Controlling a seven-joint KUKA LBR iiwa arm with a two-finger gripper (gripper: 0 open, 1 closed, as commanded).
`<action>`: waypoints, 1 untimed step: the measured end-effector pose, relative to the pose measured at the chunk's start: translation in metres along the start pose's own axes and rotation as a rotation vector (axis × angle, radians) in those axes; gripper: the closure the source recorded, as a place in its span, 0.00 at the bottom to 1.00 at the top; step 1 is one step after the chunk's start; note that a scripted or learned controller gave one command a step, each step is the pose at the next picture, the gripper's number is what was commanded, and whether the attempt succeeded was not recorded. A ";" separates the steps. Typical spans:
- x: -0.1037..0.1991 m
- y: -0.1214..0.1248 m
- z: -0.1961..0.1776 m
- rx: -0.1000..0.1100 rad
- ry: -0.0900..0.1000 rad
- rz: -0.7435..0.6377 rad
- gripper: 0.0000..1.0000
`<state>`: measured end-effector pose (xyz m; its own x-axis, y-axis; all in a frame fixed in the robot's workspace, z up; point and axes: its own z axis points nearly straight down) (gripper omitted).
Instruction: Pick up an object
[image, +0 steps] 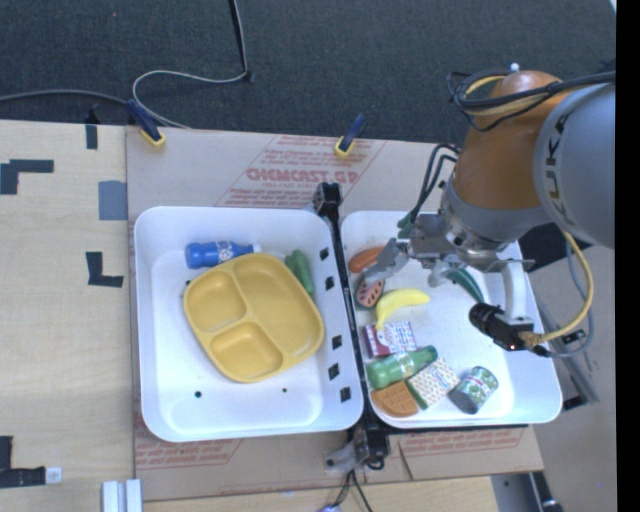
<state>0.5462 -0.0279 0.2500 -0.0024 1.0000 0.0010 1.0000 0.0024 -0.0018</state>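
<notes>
**Banana lay just below the gripper, long axis left to right**

In the left bin (160, 400) a yellow tray (255, 315) filled the middle, a blue bottle (215, 253) at its upper edge. In the right bin (540, 395), the banana (400, 301) lay near the upper-left corner, running roughly left to right. The gripper (425, 255) hovered just above it, toward the bin's far edge; whether it was parted or held anything, I could not tell.

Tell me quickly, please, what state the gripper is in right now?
Gripper: low over the right bin near the banana; state cannot be told.
</notes>
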 end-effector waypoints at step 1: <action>-0.050 -0.031 0.066 0.000 -0.002 0.003 0.00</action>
<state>0.5153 -0.0782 0.1837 0.0010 1.0000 -0.0006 1.0000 -0.0010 -0.0021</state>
